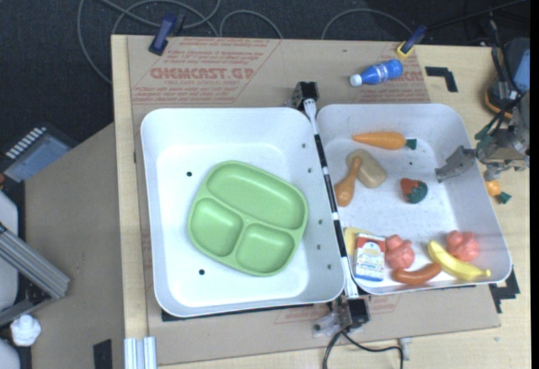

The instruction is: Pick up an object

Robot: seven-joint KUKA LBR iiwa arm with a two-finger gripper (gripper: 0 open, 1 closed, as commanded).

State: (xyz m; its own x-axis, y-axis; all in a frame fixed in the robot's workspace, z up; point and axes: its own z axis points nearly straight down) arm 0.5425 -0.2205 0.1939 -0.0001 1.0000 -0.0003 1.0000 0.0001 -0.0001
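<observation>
The right bin (472, 131) holds several toy foods: an orange carrot (383, 140), a tan drumstick (348, 180), a red strawberry-like piece (413, 189), a yellow banana (455, 263), a red sausage (417, 275), two pink pieces (400, 252) (464, 244) and a small printed packet (369, 259). My gripper (456, 163) hangs over the bin's right side, just right of the red piece and apart from it. I see nothing held in it. The grey arm (505, 144) reaches in from the right edge.
The left bin (168, 140) carries a green divided plate (247, 216). A blue and white bottle (377, 72) lies on the bench behind the right bin. A blue clamp (164, 33) sits at the bench's back left corner. Cables run across the floor behind.
</observation>
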